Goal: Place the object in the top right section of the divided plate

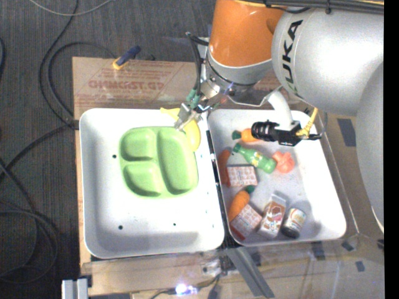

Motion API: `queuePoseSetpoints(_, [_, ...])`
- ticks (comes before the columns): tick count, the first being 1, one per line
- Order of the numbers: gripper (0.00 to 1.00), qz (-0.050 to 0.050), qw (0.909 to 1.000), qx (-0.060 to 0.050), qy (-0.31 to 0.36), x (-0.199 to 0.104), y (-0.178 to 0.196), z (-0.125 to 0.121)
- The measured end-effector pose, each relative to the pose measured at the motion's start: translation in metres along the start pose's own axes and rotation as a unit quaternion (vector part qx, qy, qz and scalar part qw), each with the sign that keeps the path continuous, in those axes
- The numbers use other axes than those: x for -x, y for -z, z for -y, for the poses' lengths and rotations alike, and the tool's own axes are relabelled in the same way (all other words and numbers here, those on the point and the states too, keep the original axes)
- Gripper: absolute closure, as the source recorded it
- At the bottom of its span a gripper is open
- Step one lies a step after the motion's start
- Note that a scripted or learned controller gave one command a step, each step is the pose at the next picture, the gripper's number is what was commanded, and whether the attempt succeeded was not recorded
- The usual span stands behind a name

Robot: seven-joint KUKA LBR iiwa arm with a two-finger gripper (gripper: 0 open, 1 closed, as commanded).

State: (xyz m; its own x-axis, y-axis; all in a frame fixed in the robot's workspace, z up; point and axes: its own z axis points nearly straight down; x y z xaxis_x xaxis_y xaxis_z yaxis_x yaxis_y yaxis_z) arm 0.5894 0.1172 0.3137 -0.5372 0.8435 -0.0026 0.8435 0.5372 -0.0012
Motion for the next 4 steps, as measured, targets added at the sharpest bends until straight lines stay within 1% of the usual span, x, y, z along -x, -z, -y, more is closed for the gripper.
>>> queuePoseSetpoints(1, [1.0, -0.002, 0.9991, -0.001, 0.042, -0.058, -0.093, -0.016])
queuePoseSetpoints(2, [1.0, 0.0, 0.9983, 0.0, -0.058, -0.046, 0.061, 0.031])
queuePoseSetpoints(3, [1.0, -0.002, 0.9977, 0.0, 0.067, -0.13, -0.031, 0.035])
queuePoseSetpoints(4, [1.0, -0.001, 0.9961, 0.0, 0.088, -0.058, -0.001, -0.012])
